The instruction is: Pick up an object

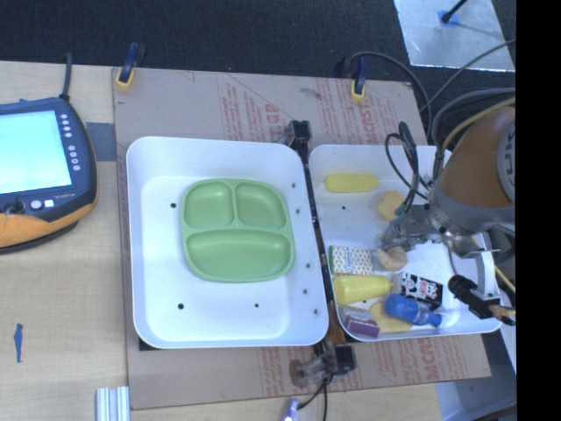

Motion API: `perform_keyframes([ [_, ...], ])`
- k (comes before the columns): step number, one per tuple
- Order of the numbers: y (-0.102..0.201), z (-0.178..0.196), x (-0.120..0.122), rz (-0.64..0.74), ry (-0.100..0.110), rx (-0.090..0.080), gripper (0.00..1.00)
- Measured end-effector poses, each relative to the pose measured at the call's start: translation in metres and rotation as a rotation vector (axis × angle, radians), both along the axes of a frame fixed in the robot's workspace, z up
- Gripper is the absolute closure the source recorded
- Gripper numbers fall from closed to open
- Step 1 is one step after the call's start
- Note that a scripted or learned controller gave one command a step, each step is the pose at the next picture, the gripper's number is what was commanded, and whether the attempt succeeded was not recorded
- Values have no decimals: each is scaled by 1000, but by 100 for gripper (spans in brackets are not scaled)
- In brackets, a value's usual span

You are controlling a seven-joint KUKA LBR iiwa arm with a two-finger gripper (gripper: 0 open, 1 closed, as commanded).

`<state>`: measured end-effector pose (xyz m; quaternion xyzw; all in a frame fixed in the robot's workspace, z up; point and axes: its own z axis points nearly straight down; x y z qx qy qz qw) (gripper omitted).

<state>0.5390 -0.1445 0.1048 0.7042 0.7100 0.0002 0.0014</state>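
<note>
I am watching the arm reaching in from the right over the right bin. Its gripper is hanging low near the middle of that bin, just above a small tan lump, and I cannot tell how far its fingers are parted or whether anything is sitting between them.

The objects are all lying in the right bin. A yellow block is resting near the far edge, and a pale yellow piece is sitting just beside the gripper. Toward the near edge a patterned packet is lying against the left wall, with a yellow bottle just below it. A blue bottle is lying near the near right corner, close to a black and white card.

The left bin is carrying a green divided plate at its middle. A pendant is lying at the desk's left edge.
</note>
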Motion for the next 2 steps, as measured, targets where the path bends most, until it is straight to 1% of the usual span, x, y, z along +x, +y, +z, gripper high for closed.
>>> perform_keyframes([
  [1,66,87,37,-5,4,3,100],
  [2,118,127,7,-4,5,3,100],
])
